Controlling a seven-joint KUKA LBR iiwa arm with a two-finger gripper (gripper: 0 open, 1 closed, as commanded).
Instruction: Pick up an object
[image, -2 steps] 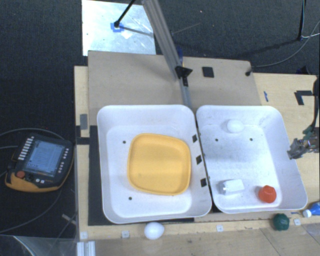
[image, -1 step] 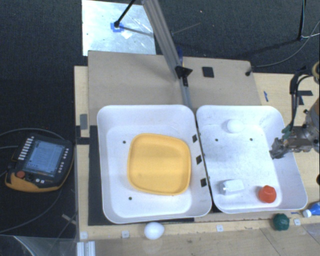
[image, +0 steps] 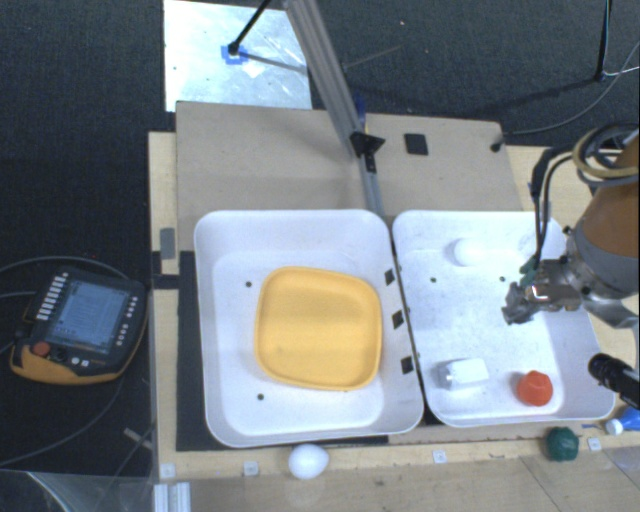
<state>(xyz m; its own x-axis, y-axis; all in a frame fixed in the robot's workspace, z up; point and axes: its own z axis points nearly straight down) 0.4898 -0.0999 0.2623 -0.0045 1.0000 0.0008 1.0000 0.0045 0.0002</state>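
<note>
The bench (image: 300, 155) was a pale board with a tan sheet laid over it, standing on dark carpet (image: 80, 100). Off its left edge a teach pendant (image: 78, 322) lay on the carpet with its cable, and beyond the far edge a bright patch of floor (image: 235, 55) caught the light.

Left bin (image: 215, 330) holds a plate (image: 318, 327). Right bin (image: 420, 330) holds a ball (image: 468, 251) at rear, block (image: 462, 374) and cup (image: 535, 388) in front.
</note>
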